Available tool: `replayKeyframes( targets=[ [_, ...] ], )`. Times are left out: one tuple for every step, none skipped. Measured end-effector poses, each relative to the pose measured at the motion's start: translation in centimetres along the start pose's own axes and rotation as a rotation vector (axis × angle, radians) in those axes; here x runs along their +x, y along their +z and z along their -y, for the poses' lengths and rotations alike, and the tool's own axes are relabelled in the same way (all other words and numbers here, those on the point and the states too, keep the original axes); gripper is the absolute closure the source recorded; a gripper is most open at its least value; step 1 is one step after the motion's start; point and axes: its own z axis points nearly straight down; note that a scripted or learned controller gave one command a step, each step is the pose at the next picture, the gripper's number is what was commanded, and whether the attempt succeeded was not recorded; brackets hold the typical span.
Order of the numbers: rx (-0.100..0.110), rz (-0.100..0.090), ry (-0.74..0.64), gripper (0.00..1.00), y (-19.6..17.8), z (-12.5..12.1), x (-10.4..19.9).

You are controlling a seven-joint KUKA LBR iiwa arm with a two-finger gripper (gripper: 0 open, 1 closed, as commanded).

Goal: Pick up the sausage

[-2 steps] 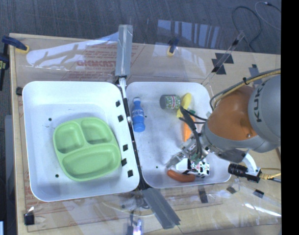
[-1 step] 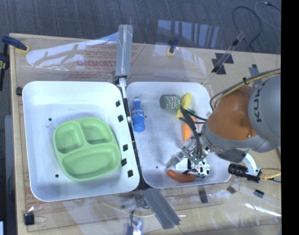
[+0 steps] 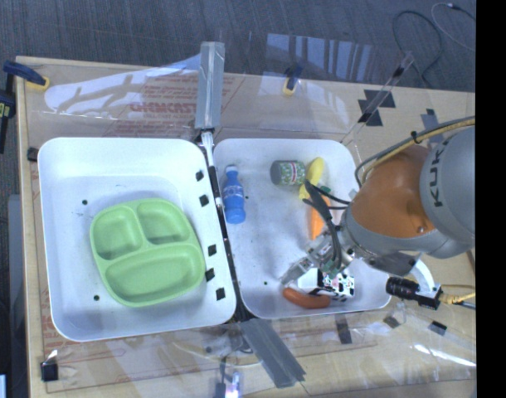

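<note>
Camera view, looking down at a slant on a wooden bench covered with a clear plastic sheet bearing faint red lettering. Dark grey carpet fills the room beyond the far edge, and a blue-and-yellow clamp grips the bench's far-left corner. The left bin, a shallow white tray, holds a green divided plate with three compartments, lying flat toward the near side. A grey upright bar stands at the far end of the seam between the bins, and black clips run along that seam. The right bin contains a blue bottle lying near its left wall, a small green-labelled can and a yellow banana at the far side, and an orange carrot partly behind the wrist cabling. The sausage, reddish-brown, lies flat at the near edge of the right bin. The gripper hangs just above and beside the sausage, its fingers spread and holding nothing. The grey arm with its orange band enters from the right. Black cables cross the carpet at far right.
</note>
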Motion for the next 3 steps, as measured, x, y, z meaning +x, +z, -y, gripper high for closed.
replayKeyframes(
  targets=[
    [0.0,0.0,0.0,0.0,0.0,0.0,0.0],
    [0.002,-0.008,-0.15,0.0,1.0,-1.6,2.3],
    [0.001,-0.006,-0.155,1.0,0.0,-1.7,2.2]
  ],
)
